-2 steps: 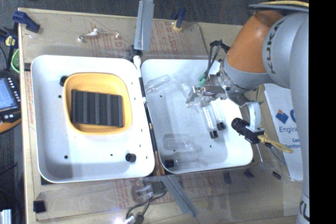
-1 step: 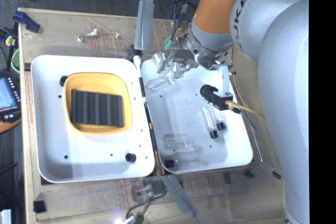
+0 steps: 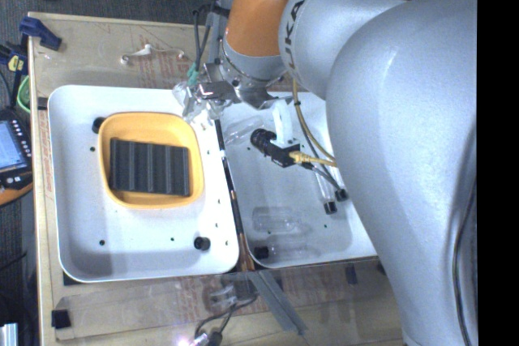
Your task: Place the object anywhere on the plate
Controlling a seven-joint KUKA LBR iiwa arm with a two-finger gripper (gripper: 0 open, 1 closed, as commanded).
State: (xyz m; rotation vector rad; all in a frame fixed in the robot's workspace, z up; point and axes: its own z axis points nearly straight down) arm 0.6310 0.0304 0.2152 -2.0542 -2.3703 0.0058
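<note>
While the pincer (image 3: 197, 99) hovers at the yellow plate's (image 3: 150, 130) far right corner, poised for a drop, you cannot tell its state, nor where the object is.

The square yellow plate (image 3: 151, 162) with a dark ribbed centre lies flat at frame left, middle.

A clear plastic object (image 3: 280, 221) lies lower centre.

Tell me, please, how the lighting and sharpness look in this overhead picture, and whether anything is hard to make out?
In the camera view, even light; the left bin has a soft shadow along its near wall; the yellow plate is sharp; the claw is small and blurred; a clear object in the right bin barely stands out against white.
</note>
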